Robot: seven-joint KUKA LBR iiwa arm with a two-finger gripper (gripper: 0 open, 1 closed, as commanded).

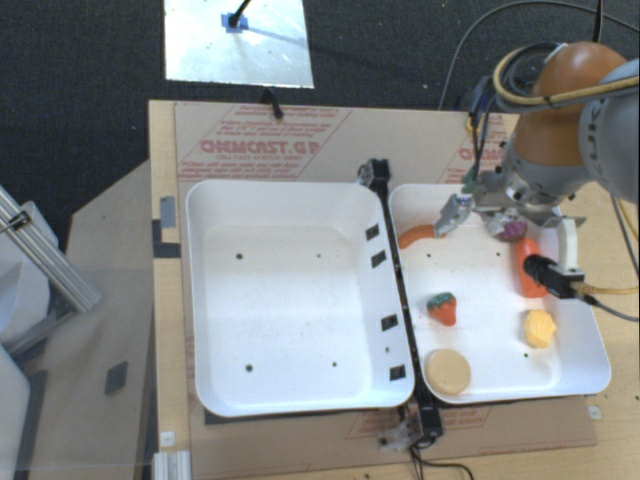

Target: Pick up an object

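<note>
Bench (250,133): brown board with red print, carrying two white bins side by side, black divider strip with clips between them.

Left bin (290,298): bare floor, all four walls unobstructed, the largest open area on the bench.

Right bin (500,368): holds all the loose items, six by my count. Open floor is mainly the middle band between the strawberry and the far-right items, plus the near-left area around the disc.

Arm (575,98): one, grey with orange band, comes in from the right and hangs over the bin's far-right part. Gripper (458,213) sits low over the far wall area, tip just beside the orange curved piece. Cannot tell whether it is spread or closed, or whether anything sits in it.

Items, one of each:
- tan round disc (448,370), near-left corner, close to the divider and near wall
- orange carrot-like piece (529,268), right side, partly under the arm's black fitting
- yellow ridged item (539,328), near the right wall
- red strawberry (443,308) with green top, mid-floor, room all round
- orange curved piece (415,235), far-left, near the divider
- purple item (512,230), mostly hidden under the wrist
</note>
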